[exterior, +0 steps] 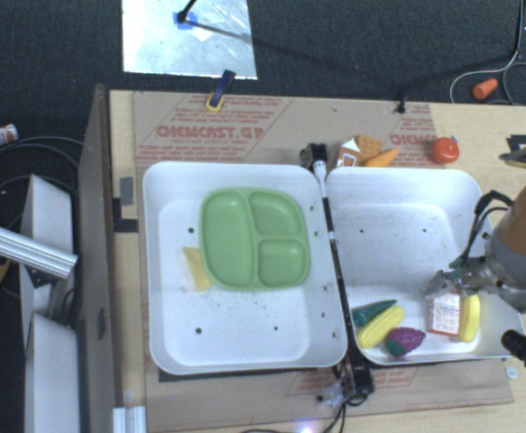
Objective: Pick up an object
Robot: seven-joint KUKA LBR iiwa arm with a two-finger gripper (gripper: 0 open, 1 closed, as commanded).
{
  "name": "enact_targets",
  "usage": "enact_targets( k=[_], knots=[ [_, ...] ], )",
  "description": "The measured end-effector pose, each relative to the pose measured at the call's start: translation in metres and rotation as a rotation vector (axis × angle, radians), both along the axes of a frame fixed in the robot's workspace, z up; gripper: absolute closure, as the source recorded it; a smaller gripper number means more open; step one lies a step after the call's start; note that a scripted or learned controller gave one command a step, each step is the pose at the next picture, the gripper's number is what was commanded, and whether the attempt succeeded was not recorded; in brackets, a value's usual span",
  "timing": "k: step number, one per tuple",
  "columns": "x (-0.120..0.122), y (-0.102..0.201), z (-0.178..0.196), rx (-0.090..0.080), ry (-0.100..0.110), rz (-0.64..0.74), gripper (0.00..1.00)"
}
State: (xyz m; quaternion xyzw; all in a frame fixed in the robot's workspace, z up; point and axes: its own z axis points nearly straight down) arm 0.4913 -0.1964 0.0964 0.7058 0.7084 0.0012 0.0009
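In the right bin [398,215], near its front edge, lie a yellow corn cob with a green end [377,318], a purple toy [405,339], a small red-and-white carton [444,316] and a yellow banana [469,318]. My gripper [449,284] hangs low over the bin's right side, just behind the carton and the banana. The grey arm with its orange band [522,233] comes in from the right. Nothing shows between the fingers.
The left bin [168,269] holds a green divided plate [253,239] and a flat yellow piece [196,269]. Behind the right bin, on the cardboard, sit a small box [348,156], an orange carrot [382,158] and a red ball [444,150].
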Motion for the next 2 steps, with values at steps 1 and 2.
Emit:
enact_targets(
  k=[1, 2],
  knots=[
    [0.092, 0.038, 0.02, -0.001, -0.008, 0.008, 1.0],
    [0.178, 0.085, 0.033, 0.0, -0.009, 0.008, 1.0]
  ],
)
